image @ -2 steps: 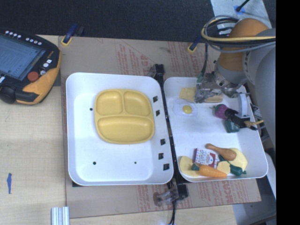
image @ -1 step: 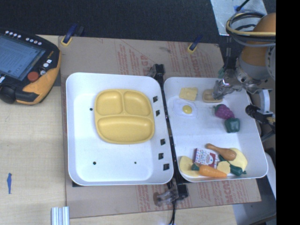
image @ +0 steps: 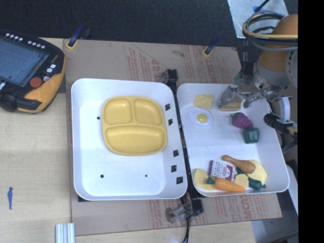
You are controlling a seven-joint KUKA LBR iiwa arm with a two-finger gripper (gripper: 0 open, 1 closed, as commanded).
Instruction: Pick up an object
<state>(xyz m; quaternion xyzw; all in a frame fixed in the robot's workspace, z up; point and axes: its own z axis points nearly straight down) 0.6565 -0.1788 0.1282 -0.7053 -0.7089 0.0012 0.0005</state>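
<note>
Gripper (image: 242, 96) sits over a tan bread-like piece (image: 230, 104) just right of the cheese slice (image: 204, 101); fingers look spread around it. It should close squarely before lifting.

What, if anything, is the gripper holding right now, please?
It cannot be told: the gripper sits low over a tan item in the right bin.
</note>
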